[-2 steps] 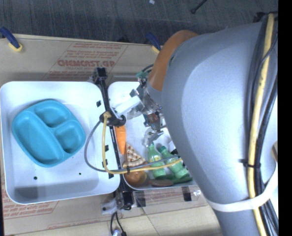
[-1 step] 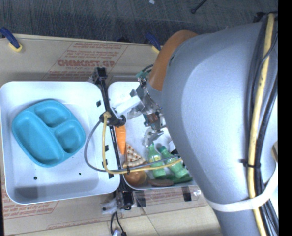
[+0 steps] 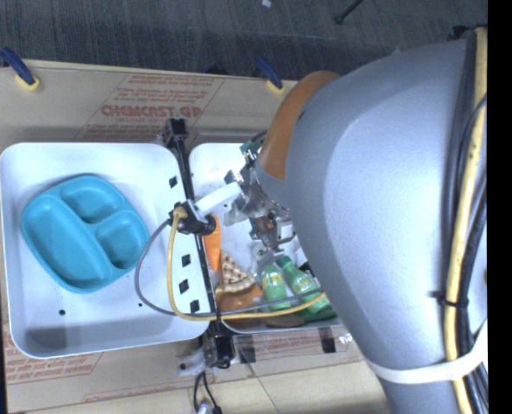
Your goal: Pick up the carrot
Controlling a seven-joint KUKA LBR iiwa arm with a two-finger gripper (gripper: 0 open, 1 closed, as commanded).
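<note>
The grey arm (image 3: 385, 197) covers most of the right side of the view, its orange band (image 3: 282, 141) showing above the wrist. It reaches down over the right bin (image 3: 209, 164), 1 of 2 shallow white bins on the desk (image 3: 152, 102). The left bin (image 3: 32, 317) holds a blue divided plate (image 3: 84, 229) with 3 compartments, lying toward its left side. The jaws (image 3: 260, 218) sit low inside the right bin, above the clutter; whether they are released or clenched cannot be told, since the wrist hardware hides them. The carrot (image 3: 211, 247) lies in the right bin against its left wall, just beside a yellow cable loop (image 3: 157, 279) and left of the jaws, apart from them. Near it rest a waffle-patterned piece (image 3: 231, 272) and 2 green bottles (image 3: 284, 285).
</note>
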